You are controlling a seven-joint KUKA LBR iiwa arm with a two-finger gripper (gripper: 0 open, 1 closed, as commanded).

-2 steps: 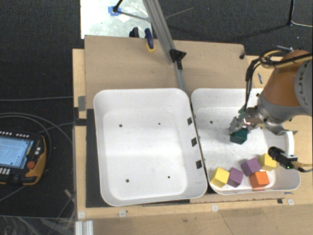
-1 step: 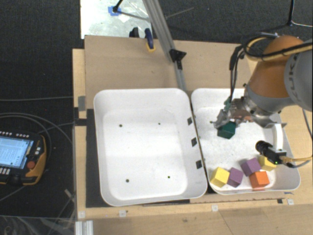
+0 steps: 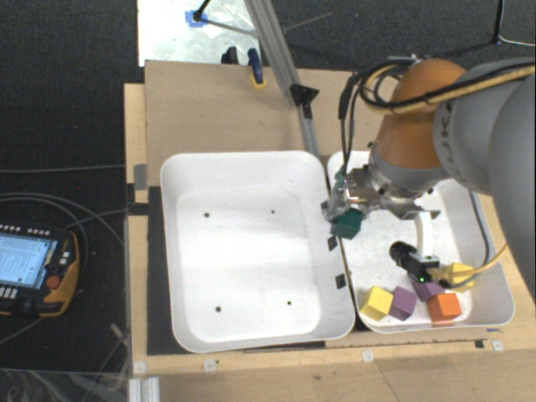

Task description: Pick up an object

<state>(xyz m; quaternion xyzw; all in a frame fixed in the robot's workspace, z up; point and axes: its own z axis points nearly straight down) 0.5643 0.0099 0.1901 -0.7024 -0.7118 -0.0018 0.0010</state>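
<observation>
My gripper (image 3: 342,211) hangs over the left rim of the right bin (image 3: 494,300), just below the orange band of the arm. A dark green block (image 3: 347,224) sits between its fingers, lifted above the bin wall, and the gripper is shut on it. On the right bin's floor near the front lie a yellow cube (image 3: 377,302), a purple cube (image 3: 403,302), an orange cube (image 3: 445,306) and a second purple piece (image 3: 429,289).
The left bin (image 3: 243,249) lies beside the gripper, its right wall directly under the green block. A metal pole (image 3: 276,48) slants down from the top to the bins' back edge. A teach pendant (image 3: 33,262) lies off the bench at the left.
</observation>
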